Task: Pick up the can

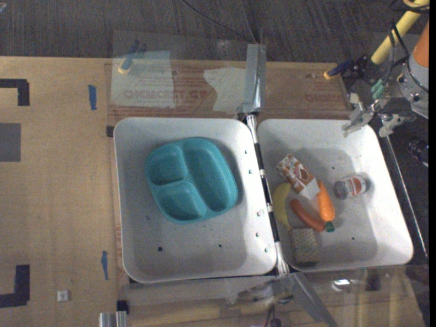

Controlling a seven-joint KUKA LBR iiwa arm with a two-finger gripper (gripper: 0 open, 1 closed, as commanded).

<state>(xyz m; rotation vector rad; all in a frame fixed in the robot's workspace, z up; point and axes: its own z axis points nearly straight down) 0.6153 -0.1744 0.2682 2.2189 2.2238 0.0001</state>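
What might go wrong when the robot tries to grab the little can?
1. The can lies on its side in the right bin, so it may roll away when touched.
2. The carrot lies close beside it, so the gripper, now up at the bin's far corner, might bump or grab that instead.
3. The can looks small and smooth, so it might slip out.

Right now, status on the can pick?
Pincer over right bin's far corner, nothing held. Can on its side, untouched. Carrot lies close beside it.
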